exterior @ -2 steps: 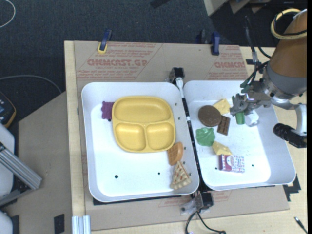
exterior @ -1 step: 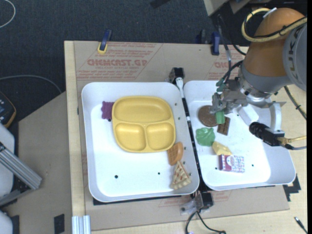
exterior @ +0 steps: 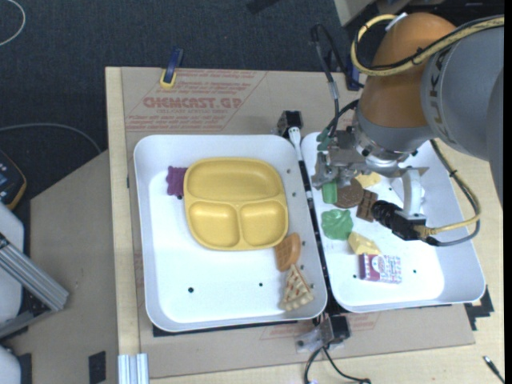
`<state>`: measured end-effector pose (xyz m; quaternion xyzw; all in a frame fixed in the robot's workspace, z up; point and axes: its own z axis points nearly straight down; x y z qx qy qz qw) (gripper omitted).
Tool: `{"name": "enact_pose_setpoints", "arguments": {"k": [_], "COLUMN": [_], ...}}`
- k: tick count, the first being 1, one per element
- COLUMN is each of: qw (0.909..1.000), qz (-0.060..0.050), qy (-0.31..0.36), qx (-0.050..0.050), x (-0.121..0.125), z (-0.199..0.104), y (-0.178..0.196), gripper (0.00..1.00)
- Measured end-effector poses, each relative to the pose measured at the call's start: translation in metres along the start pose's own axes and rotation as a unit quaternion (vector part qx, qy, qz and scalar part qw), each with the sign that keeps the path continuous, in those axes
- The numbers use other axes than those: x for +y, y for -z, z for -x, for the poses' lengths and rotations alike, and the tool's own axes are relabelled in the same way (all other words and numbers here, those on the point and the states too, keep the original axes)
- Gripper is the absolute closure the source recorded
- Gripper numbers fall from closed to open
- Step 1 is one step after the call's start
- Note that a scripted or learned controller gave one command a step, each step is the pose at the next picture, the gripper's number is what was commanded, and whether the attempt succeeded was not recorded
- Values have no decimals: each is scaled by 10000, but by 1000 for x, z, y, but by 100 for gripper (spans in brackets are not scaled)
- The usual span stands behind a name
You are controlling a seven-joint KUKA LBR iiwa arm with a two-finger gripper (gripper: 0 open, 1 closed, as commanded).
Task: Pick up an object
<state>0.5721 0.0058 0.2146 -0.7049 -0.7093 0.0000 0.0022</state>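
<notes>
The counter (exterior: 200,94) is being covered by a brown board with red print, and two white bins are being carried on it side by side. The grey arm (exterior: 472,78) with its orange band is being reached in from the right, over the near-left part of the right bin (exterior: 456,270). The left bin (exterior: 216,302) is being taken up mostly by a yellow divided plate (exterior: 236,202), sitting toward its far side. A purple piece (exterior: 174,181) is being half tucked against the plate's left edge. Just off the plate's near-right corner, an orange-brown food piece (exterior: 288,251) is being kept close to the bin wall, and a waffle-like wedge (exterior: 297,288) is lying just below it.

Over in the right bin, the gripper (exterior: 334,181) is being held low near the bin's left wall, right above a small cluster of stuff. Whether the jaws are open or closed can't really be told, since they're being hidden by the wrist. A green toy vegetable (exterior: 337,223) is lying just below the gripper, a brown piece (exterior: 349,196) is being crowded right under it, and a dark brown block (exterior: 366,206) is sitting beside that. A yellow wedge (exterior: 363,244) is resting near the green one, and a small red-and-white packet (exterior: 379,268) is lying nearest the bin's front.
</notes>
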Motion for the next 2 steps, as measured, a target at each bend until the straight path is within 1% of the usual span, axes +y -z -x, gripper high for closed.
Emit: {"name": "enact_pose_setpoints", "arguments": {"k": [1,2], "qw": [10000,10000], "qz": [25,-1], "qy": [-6,-24], "qx": [-9,-11], "x": [4,-10], "z": [-37,-43], "y": [4,5], "gripper": [100,100]}}
